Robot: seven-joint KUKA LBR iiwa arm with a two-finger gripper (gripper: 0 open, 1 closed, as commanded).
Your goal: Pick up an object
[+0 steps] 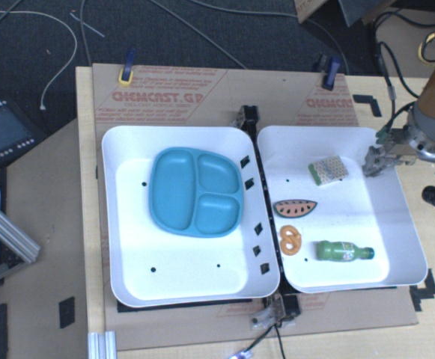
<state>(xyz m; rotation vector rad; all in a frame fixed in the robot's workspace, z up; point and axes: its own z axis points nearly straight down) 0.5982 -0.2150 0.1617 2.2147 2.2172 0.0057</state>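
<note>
**Camera view: my fingers by the right bin's rim**

My fingers [376,161] hang at the right bin's [408,234] far right rim; I cannot tell whether they are apart. Inside that bin lie a sponge [328,170], melon slice [295,208], pretzel [290,240] and green bottle [343,252].

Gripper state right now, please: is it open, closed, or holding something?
Gripper: cannot be told. It sits at the right bin's far right edge, beside the sponge, with nothing visibly held.

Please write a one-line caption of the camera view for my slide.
Gripper at right white bin's edge near green sponge; blue divided plate in left bin.
</note>
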